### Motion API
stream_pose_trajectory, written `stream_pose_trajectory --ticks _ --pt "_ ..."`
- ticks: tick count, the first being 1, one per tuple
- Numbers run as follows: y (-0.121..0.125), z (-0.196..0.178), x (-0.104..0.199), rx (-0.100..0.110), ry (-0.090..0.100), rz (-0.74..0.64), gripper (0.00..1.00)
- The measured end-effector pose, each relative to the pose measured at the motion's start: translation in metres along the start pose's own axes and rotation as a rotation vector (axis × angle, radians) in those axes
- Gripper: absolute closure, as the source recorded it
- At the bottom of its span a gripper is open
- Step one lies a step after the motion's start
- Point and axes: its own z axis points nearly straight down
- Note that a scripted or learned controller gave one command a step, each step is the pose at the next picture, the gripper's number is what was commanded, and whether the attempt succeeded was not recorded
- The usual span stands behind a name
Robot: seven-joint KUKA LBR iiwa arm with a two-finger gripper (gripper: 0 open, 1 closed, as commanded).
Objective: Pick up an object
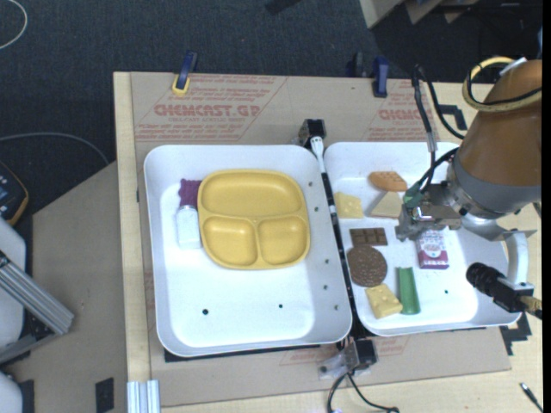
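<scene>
I see two white bins (pixel 172 299) on a pale tan tabletop (pixel 258 101) printed with faded red lettering. In the left bin sits a mustard-yellow divided plate (pixel 254 218), with a purple item (pixel 189 191) and a white one (pixel 187 227) beside it. The right bin (pixel 448 312) holds an orange-brown biscuit (pixel 387 181), pale yellow pieces (pixel 349 206), a dark brown square (pixel 368 237), a speckled brown round (pixel 368 265), a green stick (pixel 406 289) and a pink-and-white packet (pixel 432 253). My arm (pixel 504 136) is grey with an orange band.
</scene>
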Motion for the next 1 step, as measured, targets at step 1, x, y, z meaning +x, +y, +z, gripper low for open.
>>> stream_pose_trajectory --ticks 1 --pt "0.0009 0.002 0.0024 0.003 0.001 0.0 1.0"
